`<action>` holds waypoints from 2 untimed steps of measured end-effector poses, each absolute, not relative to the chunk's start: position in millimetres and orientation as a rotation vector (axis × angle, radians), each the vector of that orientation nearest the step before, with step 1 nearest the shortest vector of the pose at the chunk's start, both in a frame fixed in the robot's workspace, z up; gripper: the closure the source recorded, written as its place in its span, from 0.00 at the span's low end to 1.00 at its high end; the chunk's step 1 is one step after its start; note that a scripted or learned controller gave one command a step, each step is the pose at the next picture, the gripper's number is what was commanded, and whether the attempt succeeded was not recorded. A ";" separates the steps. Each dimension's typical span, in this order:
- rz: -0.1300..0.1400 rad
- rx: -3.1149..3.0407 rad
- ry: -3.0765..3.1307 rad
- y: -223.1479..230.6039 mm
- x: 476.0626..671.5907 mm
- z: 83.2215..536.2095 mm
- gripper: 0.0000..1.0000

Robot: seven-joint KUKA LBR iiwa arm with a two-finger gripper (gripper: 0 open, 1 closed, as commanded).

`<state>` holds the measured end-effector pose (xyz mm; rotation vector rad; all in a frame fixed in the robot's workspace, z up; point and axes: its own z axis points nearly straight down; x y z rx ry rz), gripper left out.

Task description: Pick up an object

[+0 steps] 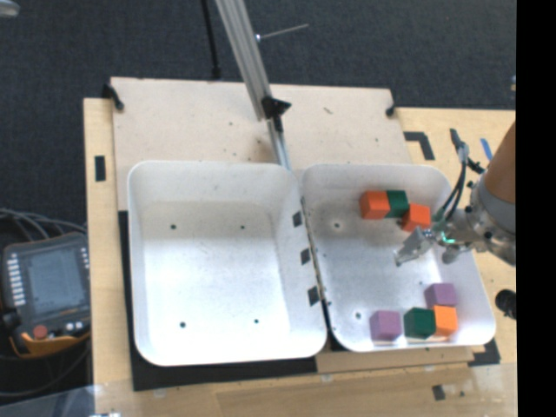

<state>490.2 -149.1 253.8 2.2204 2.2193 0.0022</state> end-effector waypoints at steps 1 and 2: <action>-0.005 2.225 2.221 -160.0 493.1 202.7 0.00; -0.006 2.226 2.222 -169.3 492.7 143.2 0.00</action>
